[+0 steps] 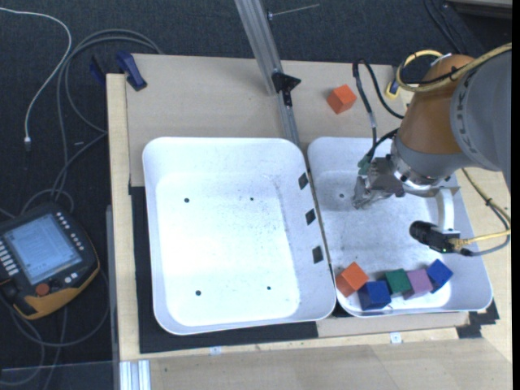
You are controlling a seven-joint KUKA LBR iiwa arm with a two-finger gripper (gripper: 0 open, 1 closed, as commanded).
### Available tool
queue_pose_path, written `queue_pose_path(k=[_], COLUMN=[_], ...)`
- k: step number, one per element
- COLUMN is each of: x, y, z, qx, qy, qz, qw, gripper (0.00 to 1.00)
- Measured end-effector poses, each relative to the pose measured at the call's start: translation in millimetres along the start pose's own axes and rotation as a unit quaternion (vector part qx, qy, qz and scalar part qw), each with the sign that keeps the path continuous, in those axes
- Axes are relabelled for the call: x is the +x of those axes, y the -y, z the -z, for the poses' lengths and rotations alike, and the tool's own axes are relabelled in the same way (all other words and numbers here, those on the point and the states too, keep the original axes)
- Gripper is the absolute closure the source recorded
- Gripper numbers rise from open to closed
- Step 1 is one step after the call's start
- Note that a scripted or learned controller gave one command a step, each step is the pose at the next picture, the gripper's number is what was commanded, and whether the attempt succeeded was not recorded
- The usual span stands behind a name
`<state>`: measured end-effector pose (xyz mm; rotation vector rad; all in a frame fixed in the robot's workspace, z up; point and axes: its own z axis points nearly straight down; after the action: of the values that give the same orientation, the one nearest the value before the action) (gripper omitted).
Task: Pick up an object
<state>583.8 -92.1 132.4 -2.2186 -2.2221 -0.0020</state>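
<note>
Five small blocks lie in a curved row along the near edge of the right bin [479, 287]: an orange block [352, 277] at the left end, then a dark blue block [374, 293], a green block [397, 282], a pale purple block [418, 281] and a second blue block [439, 273] at the right end. Neighbouring blocks touch or nearly touch. A sixth block, also orange [342, 98], rests on the bare surface [203, 88] beyond the bins, well apart from the rest.

The gripper [363, 195] hangs over the far half of the right bin, above bare bin floor, well apart from the row of blocks. No block lies between its fingers; whether they stand wide or narrow cannot be told from this slant. The arm [455, 112], grey with an orange band, enters from the right, and cables run beside the wrist.

The left bin [162, 218] adjoins the right bin along a shared edge carrying dark clips. A metal pole [258, 31] rises from the far side of the surface. A blue clamp [130, 70] sits at the far left corner. A handheld control pad [41, 258] lies on the dark floor to the left, with cables trailing near it.
</note>
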Motion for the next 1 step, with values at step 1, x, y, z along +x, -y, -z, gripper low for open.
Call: queue_pose_path(k=[1], x=[46.7], y=[-51.8], z=[72.7], qx=[-0.007], qy=[0.001], qz=[0.003], qw=[1.0000], gripper=[1.00])
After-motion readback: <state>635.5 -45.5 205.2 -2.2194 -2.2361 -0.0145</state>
